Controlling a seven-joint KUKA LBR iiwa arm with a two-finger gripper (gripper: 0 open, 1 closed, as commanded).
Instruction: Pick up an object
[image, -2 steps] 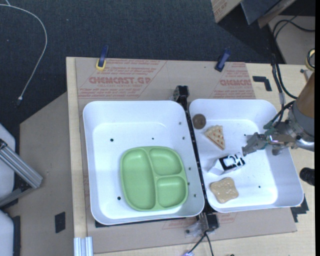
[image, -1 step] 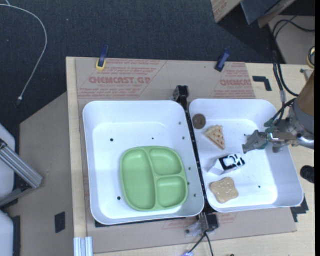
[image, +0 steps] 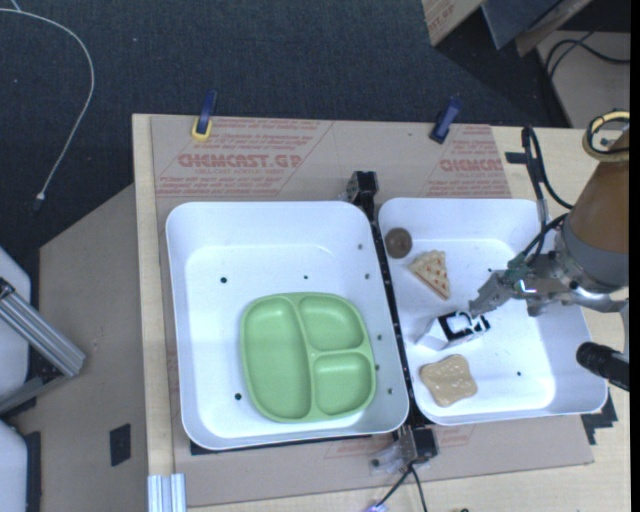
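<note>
Lighting: bright, even, overhead; approx. diffuse. White bins (image: 280, 235) near blown out, little surface detail. Shadows: soft, short, under green tray (image: 305, 355) rim. Focus: fair at centre; gripper (image: 497, 288) area slightly blurred, poss. motion. Carpet dark, low detail. Edge distortion mild.

Bench (image: 150, 300) under brown printed board (image: 300, 150), bearing left bin (image: 200, 300) beside right bin (image: 530, 390).

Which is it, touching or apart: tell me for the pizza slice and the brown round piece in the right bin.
Apart. The camera view shows white bin floor between the pizza slice and the brown round piece.
</note>
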